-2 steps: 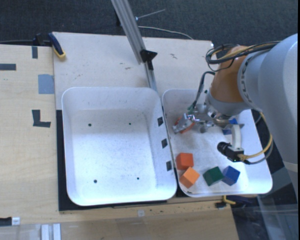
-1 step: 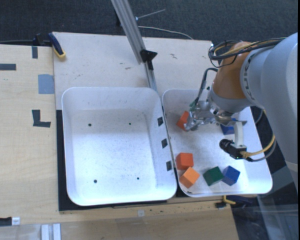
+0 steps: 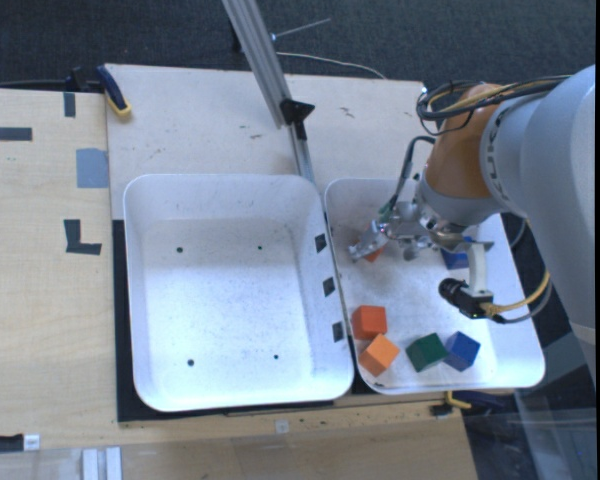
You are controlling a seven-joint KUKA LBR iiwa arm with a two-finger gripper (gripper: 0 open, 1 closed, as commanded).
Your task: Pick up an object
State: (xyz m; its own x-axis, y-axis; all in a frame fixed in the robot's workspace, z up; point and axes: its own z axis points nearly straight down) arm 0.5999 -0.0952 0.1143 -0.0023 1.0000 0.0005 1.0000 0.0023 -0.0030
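four blocks sit along the near rim of the right bin [image 3: 520,368]: light orange block [image 3: 380,353] at its near-left corner, dark orange block [image 3: 370,320] just behind, green block [image 3: 426,351] and blue block [image 3: 462,349] to their right. the jaws of the gripper [image 3: 368,248] are low over a small reddish piece [image 3: 371,255] at the bin's far left; whether they pinch it cannot be told. left bin [image 3: 140,218] adjoins on the surface [image 3: 40,308].

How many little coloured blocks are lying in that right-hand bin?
At least 4: two orange blocks near its left wall, then a green block and a blue block along the front. Something blue peeks out beneath the arm; it may be another.
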